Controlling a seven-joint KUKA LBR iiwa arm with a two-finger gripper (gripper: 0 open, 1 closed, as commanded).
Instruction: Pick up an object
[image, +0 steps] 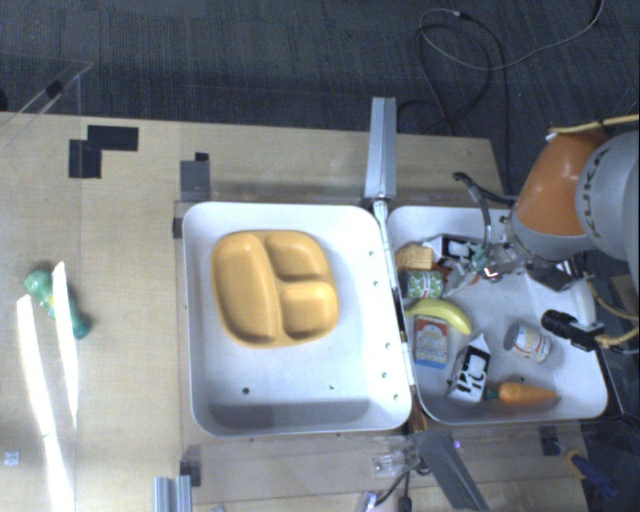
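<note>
Two bins (195, 300): left holds yellow tray (275, 285); right crowded with banana (440, 315), carrot (525, 395), can (528, 342); gripper (478, 268) low over clutter, likely seeking pick, grip state unclear

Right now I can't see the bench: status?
Gripper low in right bin, among clutter. Nothing seen held. Banana, carrot, cup loose. Yellow tray in left bin.

Bright, even overhead light; glare strip at left; soft shadows.
</note>
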